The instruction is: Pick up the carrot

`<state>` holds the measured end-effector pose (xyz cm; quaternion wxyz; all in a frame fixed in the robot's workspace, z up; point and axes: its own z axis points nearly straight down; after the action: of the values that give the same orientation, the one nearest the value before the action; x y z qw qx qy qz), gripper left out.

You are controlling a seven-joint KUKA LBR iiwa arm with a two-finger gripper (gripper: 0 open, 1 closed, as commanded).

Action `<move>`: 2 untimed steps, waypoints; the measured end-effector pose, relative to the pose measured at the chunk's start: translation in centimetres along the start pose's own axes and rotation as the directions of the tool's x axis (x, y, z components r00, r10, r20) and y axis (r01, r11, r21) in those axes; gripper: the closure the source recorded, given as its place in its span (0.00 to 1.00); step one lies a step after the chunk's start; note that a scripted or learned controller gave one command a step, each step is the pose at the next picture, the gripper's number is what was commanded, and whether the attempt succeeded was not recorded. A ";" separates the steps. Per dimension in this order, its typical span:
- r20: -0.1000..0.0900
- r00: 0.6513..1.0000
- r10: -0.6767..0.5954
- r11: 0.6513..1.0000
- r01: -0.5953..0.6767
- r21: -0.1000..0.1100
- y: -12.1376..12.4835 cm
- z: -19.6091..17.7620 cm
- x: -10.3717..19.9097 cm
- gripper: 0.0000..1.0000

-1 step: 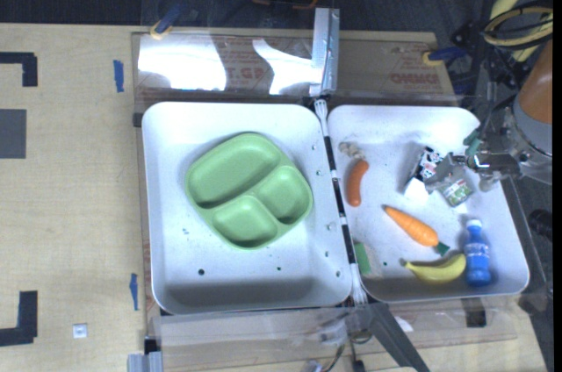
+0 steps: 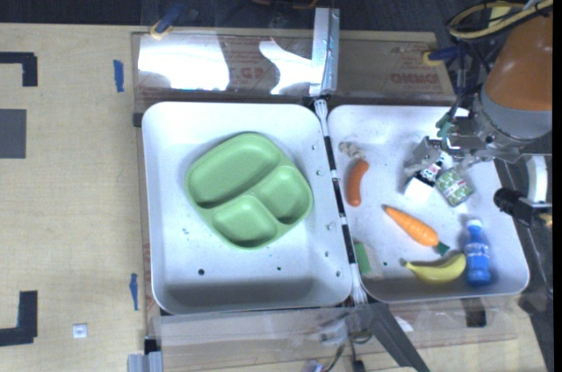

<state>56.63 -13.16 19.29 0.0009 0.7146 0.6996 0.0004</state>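
Orange carrot (image 2: 411, 225) lies in the right bin (image 2: 514, 278), its length slanting from upper left to lower right, below and slightly left of the gripper (image 2: 430, 156). Whether the tool is open or closed, I cannot tell.
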 end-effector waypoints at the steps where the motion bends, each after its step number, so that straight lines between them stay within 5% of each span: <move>1: 0.000 0.995 -0.100 0.995 0.100 -0.004 -5.1 10.6 0.0 0.00; 2: 0.002 0.995 -0.099 0.995 0.099 -0.009 -4.9 9.5 -0.1 1.00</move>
<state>51.71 -13.16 9.76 0.0045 0.6792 0.7340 0.0029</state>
